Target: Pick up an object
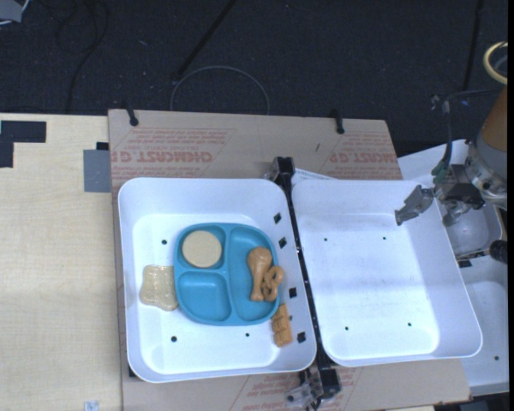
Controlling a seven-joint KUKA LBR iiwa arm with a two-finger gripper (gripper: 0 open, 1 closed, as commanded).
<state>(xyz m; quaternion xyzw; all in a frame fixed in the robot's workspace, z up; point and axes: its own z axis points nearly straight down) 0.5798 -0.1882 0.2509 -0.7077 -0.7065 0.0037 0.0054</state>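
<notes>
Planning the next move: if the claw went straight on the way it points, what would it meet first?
Probably the floor of the right bin; the claw seems to point down and leftward, but depth is unclear.

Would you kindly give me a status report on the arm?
Gripper over right white bin's right edge, no object seen held. Blue divided plastic tray, tan round disc and tan twisted piece in left white bin. No obstruction seen.
</notes>
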